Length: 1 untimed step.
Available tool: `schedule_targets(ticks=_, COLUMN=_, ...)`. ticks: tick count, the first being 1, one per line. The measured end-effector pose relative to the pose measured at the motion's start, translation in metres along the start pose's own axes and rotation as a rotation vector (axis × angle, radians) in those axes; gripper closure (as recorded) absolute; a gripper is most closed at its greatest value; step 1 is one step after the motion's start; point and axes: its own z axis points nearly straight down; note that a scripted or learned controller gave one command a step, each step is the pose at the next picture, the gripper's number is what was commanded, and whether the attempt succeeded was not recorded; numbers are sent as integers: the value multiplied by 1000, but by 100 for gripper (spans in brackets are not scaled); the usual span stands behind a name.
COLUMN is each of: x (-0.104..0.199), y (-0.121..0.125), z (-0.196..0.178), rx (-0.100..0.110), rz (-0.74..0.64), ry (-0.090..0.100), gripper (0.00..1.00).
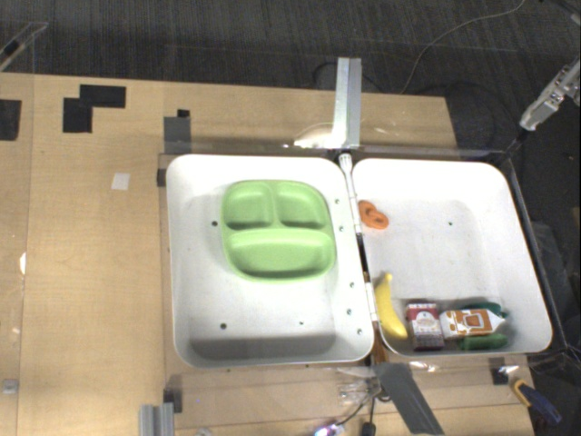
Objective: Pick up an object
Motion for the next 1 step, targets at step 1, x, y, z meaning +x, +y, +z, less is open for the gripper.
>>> schedule_targets(ticks=1, x=16, y=3, z=-62, rx=-1, rz=-91, ry=-2, gripper=100)
